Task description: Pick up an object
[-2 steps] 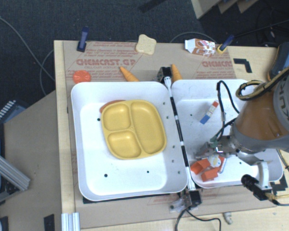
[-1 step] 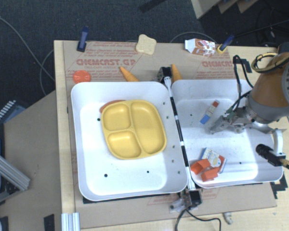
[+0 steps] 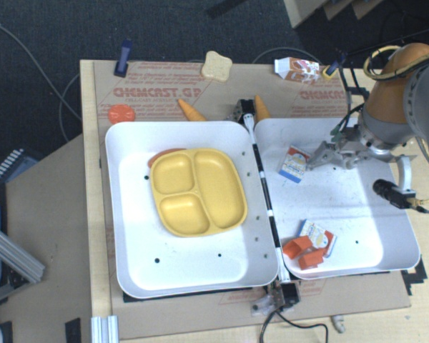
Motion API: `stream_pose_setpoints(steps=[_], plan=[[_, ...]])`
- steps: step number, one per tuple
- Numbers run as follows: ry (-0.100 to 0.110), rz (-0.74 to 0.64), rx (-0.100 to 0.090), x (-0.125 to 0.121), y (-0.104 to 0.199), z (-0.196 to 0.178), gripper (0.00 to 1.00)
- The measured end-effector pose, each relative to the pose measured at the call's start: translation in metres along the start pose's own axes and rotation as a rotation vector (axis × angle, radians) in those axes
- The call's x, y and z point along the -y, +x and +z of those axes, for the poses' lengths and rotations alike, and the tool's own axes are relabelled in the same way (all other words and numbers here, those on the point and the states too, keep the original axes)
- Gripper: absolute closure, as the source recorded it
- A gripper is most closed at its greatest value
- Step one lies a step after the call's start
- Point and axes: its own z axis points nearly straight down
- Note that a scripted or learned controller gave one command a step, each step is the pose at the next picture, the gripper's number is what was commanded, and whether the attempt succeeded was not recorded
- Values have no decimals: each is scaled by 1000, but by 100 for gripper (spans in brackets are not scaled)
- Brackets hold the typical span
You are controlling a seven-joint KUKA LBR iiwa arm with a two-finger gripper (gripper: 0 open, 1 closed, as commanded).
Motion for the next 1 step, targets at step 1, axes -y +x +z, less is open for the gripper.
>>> stream_pose_setpoints(steps=[1], plan=[[-2,-1,0,-38,42,0,0]])
